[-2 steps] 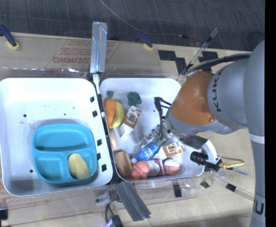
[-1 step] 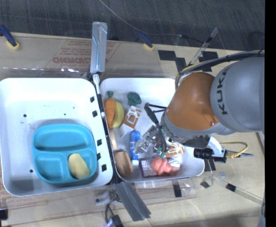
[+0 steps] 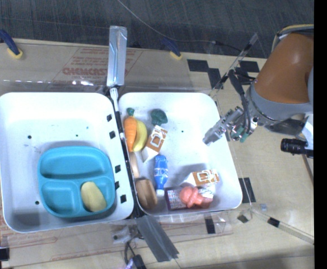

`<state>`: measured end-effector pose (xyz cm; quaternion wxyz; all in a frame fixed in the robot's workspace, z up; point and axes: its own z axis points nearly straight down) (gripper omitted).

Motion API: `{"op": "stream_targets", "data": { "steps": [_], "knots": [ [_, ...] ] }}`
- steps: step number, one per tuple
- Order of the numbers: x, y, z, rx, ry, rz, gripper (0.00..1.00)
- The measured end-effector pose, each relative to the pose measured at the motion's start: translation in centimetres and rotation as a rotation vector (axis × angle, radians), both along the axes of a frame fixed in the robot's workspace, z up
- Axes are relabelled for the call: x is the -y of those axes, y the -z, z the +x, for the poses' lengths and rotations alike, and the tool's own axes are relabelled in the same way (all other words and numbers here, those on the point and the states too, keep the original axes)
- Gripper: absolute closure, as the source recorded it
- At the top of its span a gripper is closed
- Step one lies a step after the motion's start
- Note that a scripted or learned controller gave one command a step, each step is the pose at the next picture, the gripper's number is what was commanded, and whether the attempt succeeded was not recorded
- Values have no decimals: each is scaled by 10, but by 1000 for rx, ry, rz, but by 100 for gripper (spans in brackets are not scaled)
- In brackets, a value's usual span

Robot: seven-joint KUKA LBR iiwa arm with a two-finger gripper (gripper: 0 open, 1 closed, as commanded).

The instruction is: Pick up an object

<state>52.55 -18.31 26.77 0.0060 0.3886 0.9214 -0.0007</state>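
My gripper (image 3: 213, 137) hangs over the right side of the right bin (image 3: 181, 101), above bare floor, with nothing visible between its fingers. To its left lie an orange carrot (image 3: 130, 131), a yellow banana (image 3: 140, 137), a dark green piece (image 3: 159, 116) and a small orange-and-white carton (image 3: 157, 139). Below sit a blue bottle (image 3: 160, 172), a brown piece (image 3: 145, 192), a second carton (image 3: 205, 177) and a pink packaged item (image 3: 188, 197). In the left bin (image 3: 18, 111) a blue divided tray (image 3: 68, 172) holds a yellow potato-like piece (image 3: 93, 196).
The grey arm with its orange band (image 3: 286, 72) reaches in from the right above the right bin's edge. A metal divider bar (image 3: 116, 58) stands between the bins at the back. Cables (image 3: 236, 66) run near the wrist.
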Motion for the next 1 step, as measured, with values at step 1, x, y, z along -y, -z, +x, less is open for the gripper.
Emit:
{"op": "stream_targets", "data": {
  "steps": [1],
  "knots": [
    [-2,5,-1,-10,-1,4,0]
  ]
}}
